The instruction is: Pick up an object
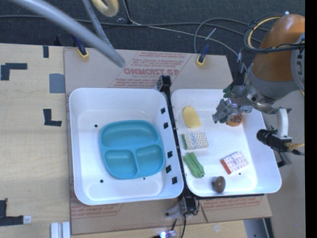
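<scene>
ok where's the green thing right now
The green object lies in the right bin, near its left wall, just below the patterned packet and above-left of the brown lump.

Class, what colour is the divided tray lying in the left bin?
Light blue. The divided tray shows plainly in the camera view, in the left bin.

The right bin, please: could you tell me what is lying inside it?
Inside the right bin lie a yellow piece, a patterned block, a green vegetable, a red-and-white packet and a brown lump. The gripper partly covers an orange object.
</scene>
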`<state>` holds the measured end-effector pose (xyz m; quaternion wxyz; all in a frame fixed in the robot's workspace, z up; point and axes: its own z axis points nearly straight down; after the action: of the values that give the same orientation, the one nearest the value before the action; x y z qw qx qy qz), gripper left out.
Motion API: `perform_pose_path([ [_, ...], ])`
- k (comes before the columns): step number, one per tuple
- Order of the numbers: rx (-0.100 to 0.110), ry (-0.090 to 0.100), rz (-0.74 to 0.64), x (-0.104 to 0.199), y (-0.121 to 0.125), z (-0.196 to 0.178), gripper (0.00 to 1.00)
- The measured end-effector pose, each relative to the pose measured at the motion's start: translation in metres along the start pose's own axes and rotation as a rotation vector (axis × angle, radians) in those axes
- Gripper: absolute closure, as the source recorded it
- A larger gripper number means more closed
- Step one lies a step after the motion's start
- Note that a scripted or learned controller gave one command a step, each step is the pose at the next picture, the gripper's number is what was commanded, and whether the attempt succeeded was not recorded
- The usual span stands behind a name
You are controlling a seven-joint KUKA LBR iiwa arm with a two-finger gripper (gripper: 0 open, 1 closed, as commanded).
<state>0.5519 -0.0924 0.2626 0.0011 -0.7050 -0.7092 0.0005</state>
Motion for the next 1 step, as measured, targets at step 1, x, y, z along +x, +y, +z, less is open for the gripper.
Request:
perform_pose_path([
  [1, 0.001, 0.0, 0.001, 0.0505, -0.0071, 0.0197, 1.0],
])
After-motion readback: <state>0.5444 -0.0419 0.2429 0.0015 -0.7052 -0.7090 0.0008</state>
